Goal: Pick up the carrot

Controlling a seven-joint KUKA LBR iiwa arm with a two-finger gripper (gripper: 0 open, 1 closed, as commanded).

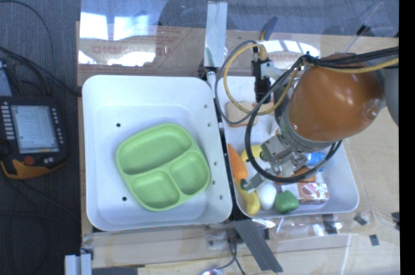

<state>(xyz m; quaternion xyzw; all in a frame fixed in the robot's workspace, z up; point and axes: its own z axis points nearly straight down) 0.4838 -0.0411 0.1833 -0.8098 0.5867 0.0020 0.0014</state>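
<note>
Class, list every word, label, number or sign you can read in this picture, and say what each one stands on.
No text can be read.
Small red and white carton in the right bin: print too blurred to read.
Handheld pendant left of the bench: screen too small to read.
Cardboard behind the left bin: reddish print hidden by glare.

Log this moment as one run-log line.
arm: over right bin | carrot: lying at bin's left wall, not held | plate: left bin

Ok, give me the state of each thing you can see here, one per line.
carrot: lying in the right bin by its left wall, not held
green plate: flat in the left bin
white egg: resting beside a green toy
small box: lying in the right bin
</note>
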